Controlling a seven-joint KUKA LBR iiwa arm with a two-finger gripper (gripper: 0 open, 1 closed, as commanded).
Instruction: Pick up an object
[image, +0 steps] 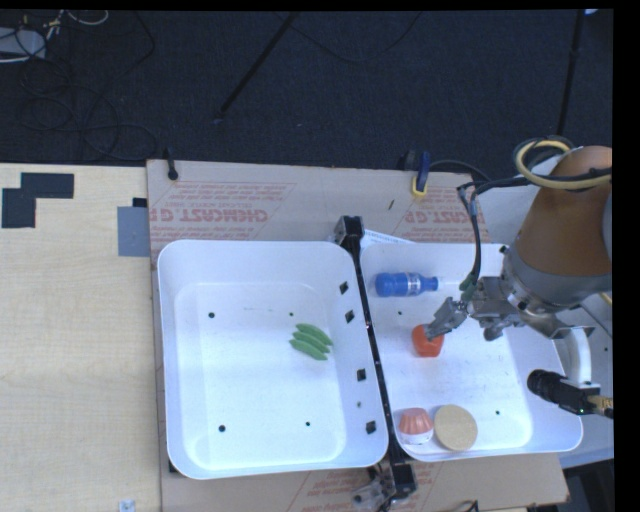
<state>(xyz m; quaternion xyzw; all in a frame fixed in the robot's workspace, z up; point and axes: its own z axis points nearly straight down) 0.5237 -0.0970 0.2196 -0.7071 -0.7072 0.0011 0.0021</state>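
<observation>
Over the right bin (520, 425), the gripper (440, 327) hangs just above a small red-orange object (427, 343), near the divider; whether it is gripping cannot be told. The rounded, squat piece could slip sideways if caught off-centre.

Two white bins (190, 300), one green item (312, 341), one blue bottle (405, 285), one red object (428, 343).
</observation>
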